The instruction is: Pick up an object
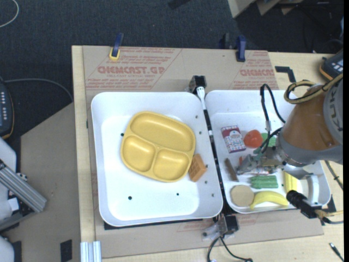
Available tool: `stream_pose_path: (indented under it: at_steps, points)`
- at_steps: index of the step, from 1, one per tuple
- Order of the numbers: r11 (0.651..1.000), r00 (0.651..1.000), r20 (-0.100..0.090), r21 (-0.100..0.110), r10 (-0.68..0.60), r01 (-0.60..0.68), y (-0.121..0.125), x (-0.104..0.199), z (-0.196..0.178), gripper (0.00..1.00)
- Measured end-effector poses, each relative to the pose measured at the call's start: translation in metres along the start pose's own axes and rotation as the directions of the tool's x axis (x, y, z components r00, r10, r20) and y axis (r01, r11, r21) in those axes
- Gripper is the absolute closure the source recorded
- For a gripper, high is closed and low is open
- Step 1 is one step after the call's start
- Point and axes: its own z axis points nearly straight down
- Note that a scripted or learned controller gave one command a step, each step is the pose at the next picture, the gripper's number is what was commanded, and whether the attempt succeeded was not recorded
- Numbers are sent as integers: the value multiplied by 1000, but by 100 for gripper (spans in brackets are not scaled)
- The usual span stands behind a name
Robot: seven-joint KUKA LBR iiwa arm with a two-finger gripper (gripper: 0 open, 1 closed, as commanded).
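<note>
Here the gripper (260, 160) is lowered into the right bin (218, 146), among the clutter just below the tomato (252, 139), so an object can be reached; nothing is seen held.

Slanted overhead view (fixed) of both bins (103, 146)

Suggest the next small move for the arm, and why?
Probably a short descent, then close. The gripper sits low in the right bin among small items, between the red tomato and the green piece. Nothing shows between its fingers, so no grasp yet.
</note>
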Motion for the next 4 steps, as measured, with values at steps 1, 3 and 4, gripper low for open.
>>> stream_pose_path:
  at_steps: [1, 3, 4]
  points:
    - [1000, 1000, 2, -5, 0, 0, 1, -1, -13, 100]
    - [1000, 1000, 4, -11, -2, 3, -1, 8, -122, 100]
    - [1000, 1000, 4, -9, -2, 2, 0, 8, -144, 100]
